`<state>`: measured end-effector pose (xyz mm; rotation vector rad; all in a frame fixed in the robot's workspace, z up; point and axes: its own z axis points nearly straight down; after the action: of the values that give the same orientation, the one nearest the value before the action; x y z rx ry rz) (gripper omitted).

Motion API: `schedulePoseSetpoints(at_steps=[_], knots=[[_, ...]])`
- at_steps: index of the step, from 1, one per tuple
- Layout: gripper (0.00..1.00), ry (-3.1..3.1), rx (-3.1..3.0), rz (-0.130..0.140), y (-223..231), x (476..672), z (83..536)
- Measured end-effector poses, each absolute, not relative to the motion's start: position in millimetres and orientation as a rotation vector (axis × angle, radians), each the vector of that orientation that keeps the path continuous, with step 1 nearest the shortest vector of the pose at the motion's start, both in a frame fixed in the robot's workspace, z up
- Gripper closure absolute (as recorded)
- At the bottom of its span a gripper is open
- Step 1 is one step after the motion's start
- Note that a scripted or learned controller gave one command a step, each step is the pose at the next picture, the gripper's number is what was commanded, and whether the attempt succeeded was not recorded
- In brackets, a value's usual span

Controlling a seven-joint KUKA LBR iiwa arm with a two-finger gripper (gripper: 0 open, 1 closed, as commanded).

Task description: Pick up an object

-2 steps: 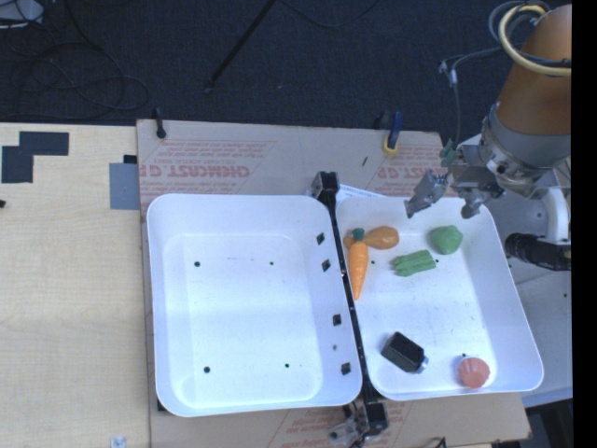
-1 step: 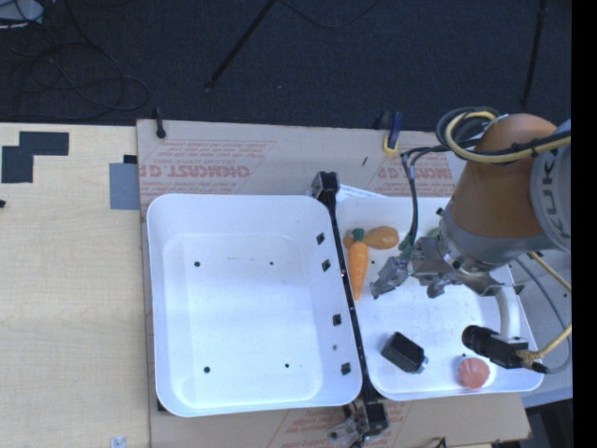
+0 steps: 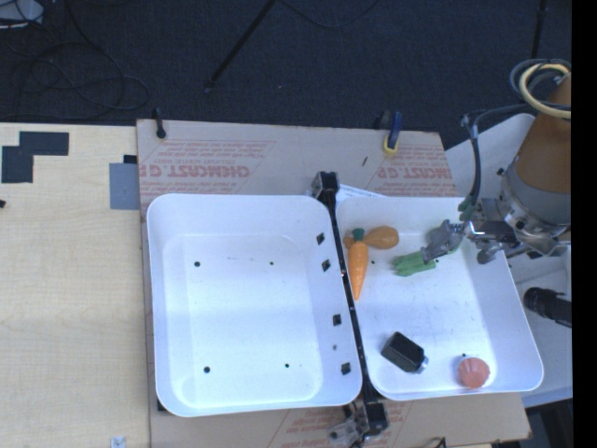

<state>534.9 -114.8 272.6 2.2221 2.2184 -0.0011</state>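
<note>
Right bin [image 3: 522,343] contains an orange carrot [image 3: 357,267] against the divider, an orange-yellow piece [image 3: 381,238] beside it, a green item [image 3: 410,265], a black block [image 3: 404,352], a pink ball [image 3: 473,372]. Gripper [image 3: 446,241] sits just above the green item

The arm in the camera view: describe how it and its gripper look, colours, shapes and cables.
The arm is a thick rounded body with an orange band above a grey metal wrist. A yellowish cable loop sits at its top and a dark cable curves down beside it. The gripper is small, grey and metallic, on a silvery mount.
</note>
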Motion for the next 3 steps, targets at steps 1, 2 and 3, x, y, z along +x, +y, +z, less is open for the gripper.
schedulePoseSetpoints(at_steps=[1, 2, 3], knots=[[0.00, 2.224, 2.215, 0.005, -77.0, 511.0, 353.7], [0.00, 2.227, 2.214, 0.003, -26.3, 479.7, 430.0], [0.00, 2.224, 2.213, 0.007, 15.0, 481.4, 509.6]])
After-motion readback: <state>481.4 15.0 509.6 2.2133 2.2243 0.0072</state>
